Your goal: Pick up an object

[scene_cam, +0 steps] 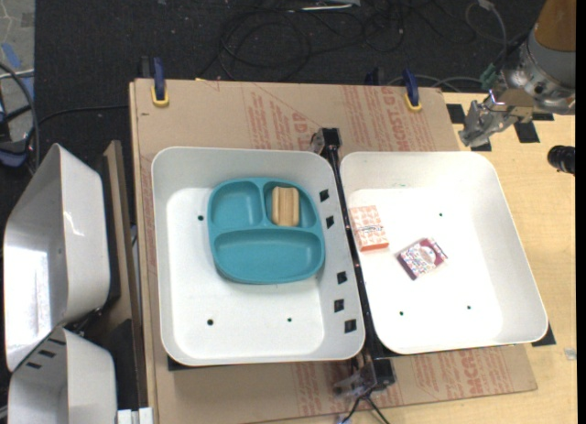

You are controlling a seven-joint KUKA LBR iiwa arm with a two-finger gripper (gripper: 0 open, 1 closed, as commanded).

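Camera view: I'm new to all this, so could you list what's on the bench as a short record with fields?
left bin: holds a teal divided tray
tray contents: a tan block in its upper right compartment
right bin: holds two small packets, lying apart
packet near left wall: orange and white packet
packet near middle: purple and white packet, tilted
tool: above the right bin's far right corner, outside the bin, holding nothing

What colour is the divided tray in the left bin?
Teal, seen clearly in the camera view: divided tray.
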